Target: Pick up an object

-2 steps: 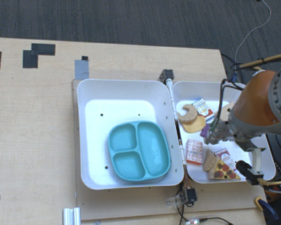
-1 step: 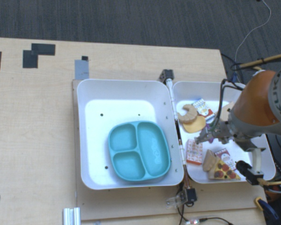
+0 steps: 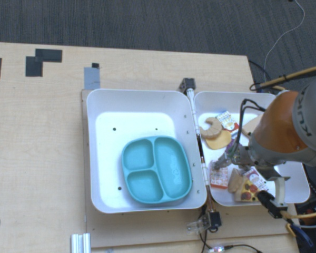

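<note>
Wooden bench (image 3: pixel 37 141); arm (image 3: pixel 284 125) reaches low over right bin (image 3: pixel 300 191); jaws state unclear.

The table (image 3: pixel 37 141) is pale wood with black squares (image 3: pixel 42 61) near its far left; the floor (image 3: pixel 147 9) behind is dark grey carpet. Both bins are white, the left bin (image 3: pixel 95 141) holding a turquoise tray (image 3: pixel 157 168). In the right bin (image 3: pixel 300 186) lie a tan crescent (image 3: pixel 210 125) on a yellow disc (image 3: pixel 220 140), a red-and-white packet (image 3: pixel 219 179) and a brown piece (image 3: pixel 236 181). The arm (image 3: pixel 284 130) is grey with an orange band
</note>
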`<state>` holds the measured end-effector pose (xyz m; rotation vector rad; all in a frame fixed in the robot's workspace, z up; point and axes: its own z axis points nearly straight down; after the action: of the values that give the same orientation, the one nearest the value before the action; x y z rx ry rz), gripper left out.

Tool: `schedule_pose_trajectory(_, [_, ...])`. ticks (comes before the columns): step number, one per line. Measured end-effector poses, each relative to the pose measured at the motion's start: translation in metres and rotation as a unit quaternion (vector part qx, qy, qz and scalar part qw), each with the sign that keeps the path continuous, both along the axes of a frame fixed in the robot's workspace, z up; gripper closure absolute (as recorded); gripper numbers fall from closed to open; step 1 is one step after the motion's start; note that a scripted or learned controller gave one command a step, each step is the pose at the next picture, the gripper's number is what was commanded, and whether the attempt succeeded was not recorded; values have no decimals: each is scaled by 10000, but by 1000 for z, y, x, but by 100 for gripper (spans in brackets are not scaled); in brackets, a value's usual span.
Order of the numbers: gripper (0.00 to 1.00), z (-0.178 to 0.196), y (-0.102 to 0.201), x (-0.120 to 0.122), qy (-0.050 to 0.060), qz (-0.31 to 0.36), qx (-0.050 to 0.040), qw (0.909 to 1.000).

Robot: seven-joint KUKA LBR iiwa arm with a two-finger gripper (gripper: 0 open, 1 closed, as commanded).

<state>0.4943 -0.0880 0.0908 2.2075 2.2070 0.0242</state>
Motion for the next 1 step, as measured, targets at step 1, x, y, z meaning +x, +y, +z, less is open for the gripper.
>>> schedule_pose_trajectory(1, [100, 13, 2, 3, -26, 18, 19, 10000])
